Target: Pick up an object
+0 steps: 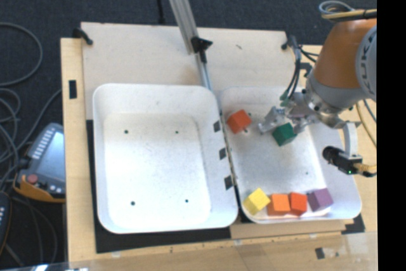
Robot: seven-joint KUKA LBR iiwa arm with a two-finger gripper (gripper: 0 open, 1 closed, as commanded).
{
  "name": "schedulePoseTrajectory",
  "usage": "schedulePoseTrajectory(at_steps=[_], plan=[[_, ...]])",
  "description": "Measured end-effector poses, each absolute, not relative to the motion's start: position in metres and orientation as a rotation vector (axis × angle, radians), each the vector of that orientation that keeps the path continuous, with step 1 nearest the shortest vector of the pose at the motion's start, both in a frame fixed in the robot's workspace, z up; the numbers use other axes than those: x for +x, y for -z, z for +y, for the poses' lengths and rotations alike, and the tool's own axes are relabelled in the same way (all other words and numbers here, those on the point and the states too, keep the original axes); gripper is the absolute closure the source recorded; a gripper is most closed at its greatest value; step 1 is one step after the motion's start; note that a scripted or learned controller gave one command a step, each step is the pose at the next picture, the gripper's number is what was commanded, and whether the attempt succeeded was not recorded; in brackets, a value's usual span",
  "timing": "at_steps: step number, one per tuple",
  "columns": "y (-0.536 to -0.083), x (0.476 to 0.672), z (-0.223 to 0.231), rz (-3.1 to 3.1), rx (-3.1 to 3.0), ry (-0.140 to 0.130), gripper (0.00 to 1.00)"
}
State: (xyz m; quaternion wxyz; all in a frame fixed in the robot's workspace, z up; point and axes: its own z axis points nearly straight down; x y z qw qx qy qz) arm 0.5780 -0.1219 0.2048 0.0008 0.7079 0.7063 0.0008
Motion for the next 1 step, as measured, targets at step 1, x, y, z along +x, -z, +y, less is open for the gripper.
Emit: schedulePoseTrajectory(at_steps=[1], plan=[[-0.2549, 0.5904, -0.1662, 2.214, 2.218, -0.003, 0.00]])
